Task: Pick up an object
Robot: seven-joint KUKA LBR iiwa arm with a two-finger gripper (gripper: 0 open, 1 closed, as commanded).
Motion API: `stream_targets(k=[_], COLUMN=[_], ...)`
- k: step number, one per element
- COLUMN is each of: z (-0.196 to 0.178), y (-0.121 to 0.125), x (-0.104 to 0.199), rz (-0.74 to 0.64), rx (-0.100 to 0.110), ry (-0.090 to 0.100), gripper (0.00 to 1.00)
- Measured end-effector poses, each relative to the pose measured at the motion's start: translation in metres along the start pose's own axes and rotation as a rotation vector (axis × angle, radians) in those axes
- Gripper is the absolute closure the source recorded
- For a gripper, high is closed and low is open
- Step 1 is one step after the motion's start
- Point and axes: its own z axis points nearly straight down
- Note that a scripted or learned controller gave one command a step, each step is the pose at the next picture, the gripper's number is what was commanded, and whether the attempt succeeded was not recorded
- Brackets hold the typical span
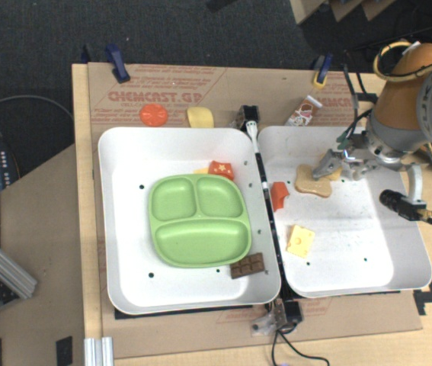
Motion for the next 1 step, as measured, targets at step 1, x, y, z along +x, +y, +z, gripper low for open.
stream_targets(k=[1], z=[-0.0140], y=[0.0026], x=[0.0018], rz=[-0.003], rx=[-0.007], ry=[-0.002], gripper=[1.00])
